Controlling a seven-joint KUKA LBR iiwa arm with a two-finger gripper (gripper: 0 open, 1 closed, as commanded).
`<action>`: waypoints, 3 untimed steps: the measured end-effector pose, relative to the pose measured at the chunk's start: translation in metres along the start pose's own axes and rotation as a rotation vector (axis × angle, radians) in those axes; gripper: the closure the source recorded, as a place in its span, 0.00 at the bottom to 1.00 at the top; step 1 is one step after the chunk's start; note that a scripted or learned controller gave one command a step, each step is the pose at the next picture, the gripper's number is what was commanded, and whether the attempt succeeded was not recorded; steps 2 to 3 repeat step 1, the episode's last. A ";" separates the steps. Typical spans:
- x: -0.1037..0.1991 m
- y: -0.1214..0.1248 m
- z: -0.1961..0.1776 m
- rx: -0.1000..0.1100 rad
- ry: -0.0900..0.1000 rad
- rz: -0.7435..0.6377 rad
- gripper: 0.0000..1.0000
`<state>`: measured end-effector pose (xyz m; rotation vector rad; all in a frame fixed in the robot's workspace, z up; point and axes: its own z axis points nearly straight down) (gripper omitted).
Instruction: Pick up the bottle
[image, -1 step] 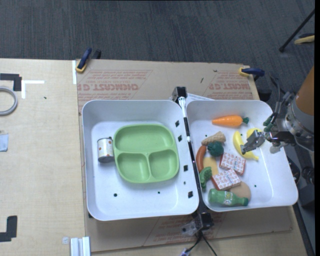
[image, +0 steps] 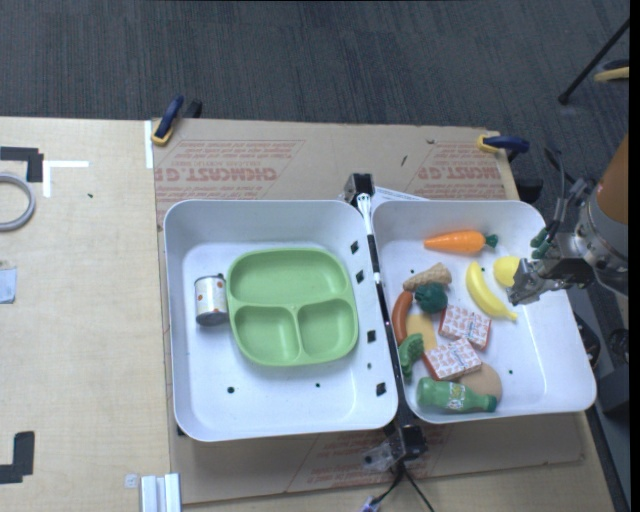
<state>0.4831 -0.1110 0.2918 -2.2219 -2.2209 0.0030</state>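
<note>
Two white bins (image: 185, 330) in front of us, and the left one carries a green tray (image: 294, 306). We spot the bottle (image: 455, 396) lying along the right bin's bottom edge. The gripper (image: 522, 290) hangs by the right edge, beside the banana (image: 489, 290).

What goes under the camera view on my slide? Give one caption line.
Gripper over the right bin near the banana; green bottle lies at its front edge.

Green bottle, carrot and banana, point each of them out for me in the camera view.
green bottle (image: 456, 396): camera view, on its body, near the label.
carrot (image: 455, 241): camera view, middle of the orange root.
banana (image: 487, 291): camera view, middle of its yellow curve.
</note>
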 end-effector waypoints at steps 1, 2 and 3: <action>-0.046 -0.005 0.001 -0.002 0.000 -0.441 1.00; -0.046 -0.005 0.001 -0.002 0.000 -0.441 1.00; -0.046 -0.005 0.001 -0.002 0.000 -0.441 1.00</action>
